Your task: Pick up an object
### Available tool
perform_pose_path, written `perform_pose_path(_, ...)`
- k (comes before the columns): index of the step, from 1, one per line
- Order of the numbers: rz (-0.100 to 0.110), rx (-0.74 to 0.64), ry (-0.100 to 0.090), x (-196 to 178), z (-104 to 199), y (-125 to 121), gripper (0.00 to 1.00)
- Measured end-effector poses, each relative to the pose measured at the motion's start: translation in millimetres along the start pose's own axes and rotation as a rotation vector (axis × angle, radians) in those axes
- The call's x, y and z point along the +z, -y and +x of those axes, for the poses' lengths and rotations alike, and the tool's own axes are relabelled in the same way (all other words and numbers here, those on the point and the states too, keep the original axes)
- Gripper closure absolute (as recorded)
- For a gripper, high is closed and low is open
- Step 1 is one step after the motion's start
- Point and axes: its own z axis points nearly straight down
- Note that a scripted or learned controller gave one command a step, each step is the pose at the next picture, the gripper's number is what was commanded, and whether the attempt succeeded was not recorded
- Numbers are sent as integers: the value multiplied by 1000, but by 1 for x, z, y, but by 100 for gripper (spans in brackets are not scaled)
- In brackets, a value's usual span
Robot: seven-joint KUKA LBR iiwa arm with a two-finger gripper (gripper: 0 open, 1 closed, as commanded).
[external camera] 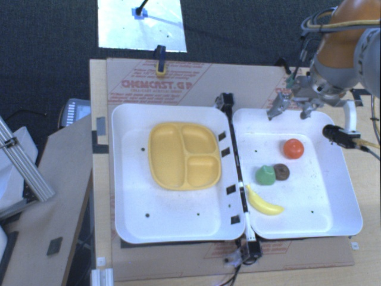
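In the right bin [333, 210] lie an orange-red round fruit [293, 148], a green round object [265, 175], a small brown object [281, 171] touching the green one, and a yellow banana [262, 202] near the bin's front left. My gripper [290, 108] hangs over the back edge of the right bin, its two fingers spread apart with nothing between them. It is above and behind the orange-red fruit, well clear of all the objects.
The left bin [128, 210] holds a yellow divided plate [183, 155]. A black clip strip [233, 165] runs between the bins. A black knob [336, 134] on the arm sticks out over the right bin's far right rim.
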Motion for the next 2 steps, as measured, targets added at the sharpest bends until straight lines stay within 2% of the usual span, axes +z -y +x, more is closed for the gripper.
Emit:
perform_pose_path(1, -13, -2, 1, -9, 0, -2, 0)
perform_pose_path(2, -10, 0, 1, 54, 2, -3, 0)
